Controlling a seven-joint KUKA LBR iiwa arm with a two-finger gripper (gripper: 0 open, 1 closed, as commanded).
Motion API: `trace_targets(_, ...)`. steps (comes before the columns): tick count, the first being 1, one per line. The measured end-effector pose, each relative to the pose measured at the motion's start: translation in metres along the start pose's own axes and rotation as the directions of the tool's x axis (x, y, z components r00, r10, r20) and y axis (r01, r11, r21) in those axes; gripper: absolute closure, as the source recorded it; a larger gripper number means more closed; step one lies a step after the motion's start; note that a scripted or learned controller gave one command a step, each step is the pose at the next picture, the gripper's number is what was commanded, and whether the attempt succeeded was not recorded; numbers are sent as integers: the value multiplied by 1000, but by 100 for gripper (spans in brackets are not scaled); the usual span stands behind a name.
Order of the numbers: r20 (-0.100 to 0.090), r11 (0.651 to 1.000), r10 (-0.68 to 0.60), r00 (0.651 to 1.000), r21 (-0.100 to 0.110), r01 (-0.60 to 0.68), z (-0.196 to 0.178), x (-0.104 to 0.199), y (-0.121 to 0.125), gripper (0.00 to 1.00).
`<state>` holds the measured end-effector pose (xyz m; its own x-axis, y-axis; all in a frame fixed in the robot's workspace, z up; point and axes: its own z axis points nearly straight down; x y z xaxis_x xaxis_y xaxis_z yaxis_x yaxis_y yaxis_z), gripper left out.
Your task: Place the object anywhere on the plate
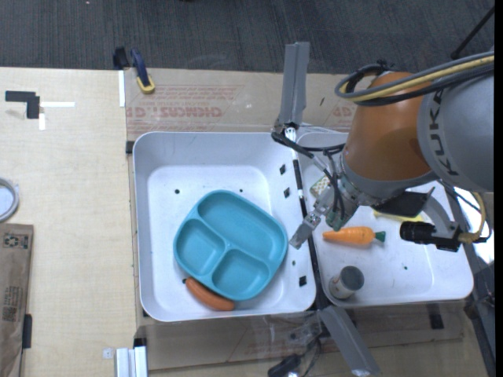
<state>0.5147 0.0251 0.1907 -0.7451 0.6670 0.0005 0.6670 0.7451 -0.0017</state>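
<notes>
A blue divided plate [229, 244] lies in the left bin [157, 171]. An orange carrot with a green stub [354, 236] lies in the right bin [440, 281], near its left wall. My gripper [318, 225] hangs over the wall between the two bins, just left of the carrot's tip. It is open, and one grey finger [302, 234] points down-left towards the plate. Nothing sits between the fingers. The arm's orange band covers the back of the right bin.
An orange sausage-shaped piece [209, 294] lies against the plate's front edge in the left bin. A small grey can [346, 281] stands at the front of the right bin. A roll of tape [6, 201] lies on the bench at far left.
</notes>
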Motion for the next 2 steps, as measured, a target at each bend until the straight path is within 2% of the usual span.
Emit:
trace_targets(1,1,1000,1,1000,0,-1,-9,-1,0,100)
trace_targets(2,1,994,-109,994,-1,109,-14,58,42,100)
